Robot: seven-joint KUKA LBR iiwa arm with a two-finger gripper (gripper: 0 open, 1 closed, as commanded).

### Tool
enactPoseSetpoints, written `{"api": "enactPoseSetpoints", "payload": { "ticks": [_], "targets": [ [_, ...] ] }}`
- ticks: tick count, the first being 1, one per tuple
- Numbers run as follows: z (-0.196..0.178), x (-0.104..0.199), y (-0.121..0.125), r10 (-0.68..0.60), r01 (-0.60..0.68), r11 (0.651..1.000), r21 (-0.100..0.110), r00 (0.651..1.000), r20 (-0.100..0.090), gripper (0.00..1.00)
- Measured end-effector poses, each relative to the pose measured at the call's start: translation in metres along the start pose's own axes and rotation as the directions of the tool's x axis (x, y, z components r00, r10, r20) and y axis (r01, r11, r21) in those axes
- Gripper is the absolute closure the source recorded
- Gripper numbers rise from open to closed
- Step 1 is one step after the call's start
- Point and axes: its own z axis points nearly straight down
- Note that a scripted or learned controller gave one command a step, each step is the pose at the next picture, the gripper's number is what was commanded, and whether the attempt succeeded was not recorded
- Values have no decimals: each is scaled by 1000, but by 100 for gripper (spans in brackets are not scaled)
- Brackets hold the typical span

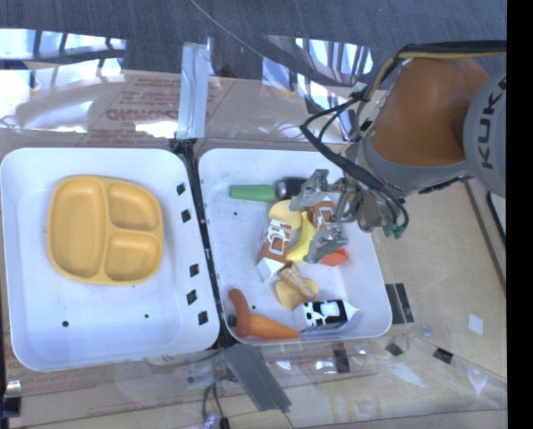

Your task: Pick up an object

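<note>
Here, nearest to the camera, at the front wall of the right bin (pixel 374 304), an orange carrot (pixel 268 328) lay beside a reddish sausage-like piece (pixel 238 304), and a small black-and-white carton (pixel 325 313) lay just to their right. A little further in, a tan biscuit-like piece (pixel 293 286) rested against the bottom of a crowded pile. In this pile an orange-and-white box (pixel 278 238) leaned on a yellow toy (pixel 295 226), and a small red-orange piece (pixel 335 258) showed at its right side.

The gripper (pixel 325 213) stood directly over this pile, low among the objects, with dark cables hanging around the wrist. Its fingers (pixel 329 239) were in the middle of the clutter, so I cannot tell if the jaws were apart or together, or clamped on anything.

Behind the pile, a green marker-like stick with a black end (pixel 254 192) lay across the back of the bin.

In the left bin (pixel 21 239), well apart from all this, a yellow divided plate (pixel 105 229) lay alone.

At the far edge of the desk, a strip of grey tape (pixel 191 92) crossed brown cardboard (pixel 114 105).
</note>
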Motion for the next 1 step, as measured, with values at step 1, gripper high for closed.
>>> {"api": "enactPoseSetpoints", "payload": {
  "ticks": [1],
  "targets": [
    [133, -27, 9, -138, 138, 990, 5, 990, 20, 0]
  ]
}}
